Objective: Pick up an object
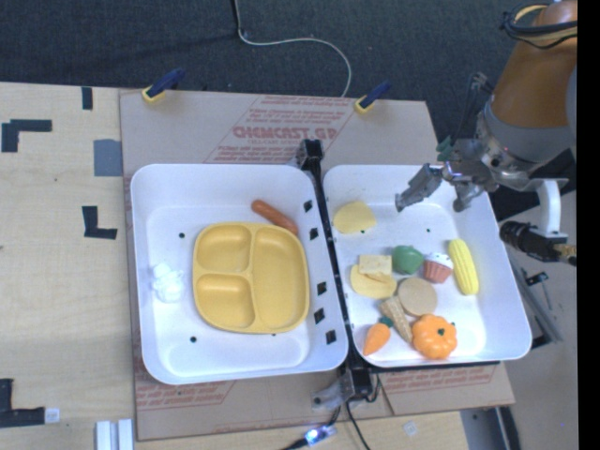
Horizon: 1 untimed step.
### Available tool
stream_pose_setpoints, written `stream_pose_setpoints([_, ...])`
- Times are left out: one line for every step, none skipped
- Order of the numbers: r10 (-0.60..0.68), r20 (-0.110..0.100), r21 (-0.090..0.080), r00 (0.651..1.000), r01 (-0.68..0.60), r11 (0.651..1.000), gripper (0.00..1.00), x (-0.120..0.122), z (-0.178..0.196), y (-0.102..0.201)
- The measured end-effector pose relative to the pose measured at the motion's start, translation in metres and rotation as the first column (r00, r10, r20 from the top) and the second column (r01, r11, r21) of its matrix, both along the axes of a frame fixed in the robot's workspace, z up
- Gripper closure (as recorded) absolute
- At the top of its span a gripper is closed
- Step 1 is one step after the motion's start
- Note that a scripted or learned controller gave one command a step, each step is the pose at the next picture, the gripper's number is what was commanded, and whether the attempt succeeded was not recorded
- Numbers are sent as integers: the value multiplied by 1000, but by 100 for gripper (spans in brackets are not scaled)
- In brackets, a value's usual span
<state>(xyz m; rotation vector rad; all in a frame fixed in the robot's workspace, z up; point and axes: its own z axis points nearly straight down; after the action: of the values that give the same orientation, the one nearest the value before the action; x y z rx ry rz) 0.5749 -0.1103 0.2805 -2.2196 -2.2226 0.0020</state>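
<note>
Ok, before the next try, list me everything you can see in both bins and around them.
Divided plate: 1, yellow, left bin middle.
Hot dog: 1, orange-red, left bin, behind plate.
White lump: 1, left bin, left of plate.
Corn cob: 1, yellow, right bin, right side.
Pumpkin: 1, orange, right bin front.
Carrot: 1, orange, right bin front.
Cupcake: 1, pink, beside corn.
Green piece: 1, right bin middle.
Pale yellow round piece: 1, right bin rear.
Clamps: 2, blue-yellow, cardboard rear.
Claw: 1, grey, over right bin rear; arm orange-banded.

Position: my single camera sits fixed above the bench.
Facing: I look down at a slant.
Coverage: both shallow white plastic bins (pixel 150 251), fully framed, moderately near.
</note>
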Motion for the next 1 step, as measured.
stream_pose_setpoints([8,-9,5,1000,-8,1000,0,-44,-51,94])
